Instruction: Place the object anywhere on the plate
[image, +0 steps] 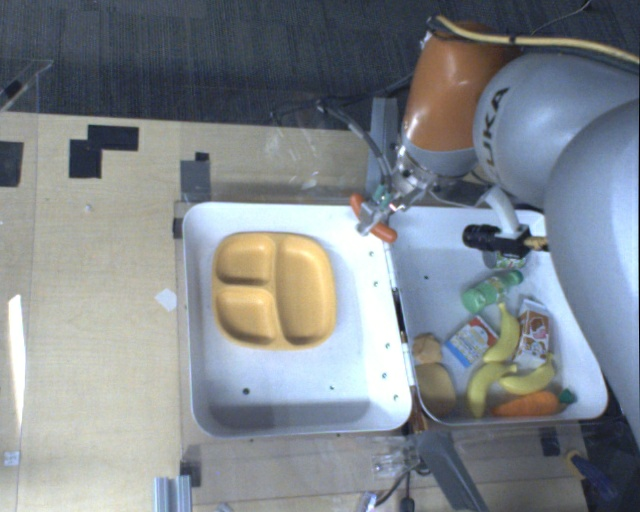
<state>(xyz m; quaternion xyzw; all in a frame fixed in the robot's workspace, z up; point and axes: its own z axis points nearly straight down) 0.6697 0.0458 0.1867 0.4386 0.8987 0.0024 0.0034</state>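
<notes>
Two glossy white bins sit side by side: the left bin (200, 330) holds a smooth yellow three-compartment plate (274, 289), the claw (376, 217), hanging above the far divide, pinches a small orange object (385, 233), and curved bananas (500, 362) crowd the right bin (440, 262).
</notes>
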